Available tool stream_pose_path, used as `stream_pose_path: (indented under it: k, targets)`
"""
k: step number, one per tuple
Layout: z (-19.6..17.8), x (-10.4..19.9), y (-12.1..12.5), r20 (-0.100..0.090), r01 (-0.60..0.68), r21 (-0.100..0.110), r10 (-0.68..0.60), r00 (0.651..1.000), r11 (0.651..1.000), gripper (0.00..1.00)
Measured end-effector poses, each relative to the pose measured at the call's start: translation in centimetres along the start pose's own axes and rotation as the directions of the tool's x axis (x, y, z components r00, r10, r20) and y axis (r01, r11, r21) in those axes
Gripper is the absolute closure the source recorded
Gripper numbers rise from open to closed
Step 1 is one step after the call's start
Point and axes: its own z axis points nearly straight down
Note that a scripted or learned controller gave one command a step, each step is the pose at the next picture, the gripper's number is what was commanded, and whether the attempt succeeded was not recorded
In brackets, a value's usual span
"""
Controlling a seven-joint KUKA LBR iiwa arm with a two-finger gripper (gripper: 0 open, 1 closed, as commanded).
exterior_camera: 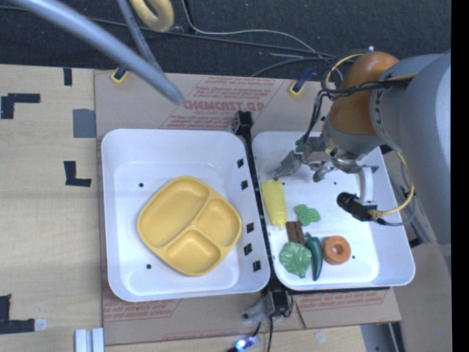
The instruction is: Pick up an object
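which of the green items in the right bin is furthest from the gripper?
The leafy green piece at the bin's near-left corner. The smaller green piece and the dark green pepper lie closer to the gripper.

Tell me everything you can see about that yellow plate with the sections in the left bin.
The yellow plate is a rounded tray that looks like smooth matte plastic, moulded into three shallow compartments split by raised ridges: a large one toward the upper left, a smaller one on the right, and one at the lower edge. Nothing lies in its compartments. It lies flat and right side up, turned at a slant, on the floor of the left bin, roughly in the middle. Only the bin floor touches it.
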Motion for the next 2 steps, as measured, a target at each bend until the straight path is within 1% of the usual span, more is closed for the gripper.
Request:
stream_pose_path:
  k: [1,2]
  targets:
    - [-1.2,0.1,0.1,0.000,0.003,-0.001,-0.003,1.000,1.000,1.00]
    - [-7.3,-0.4,-0.2,-0.002,0.002,0.008,-0.002,1.000,1.000,1.00]
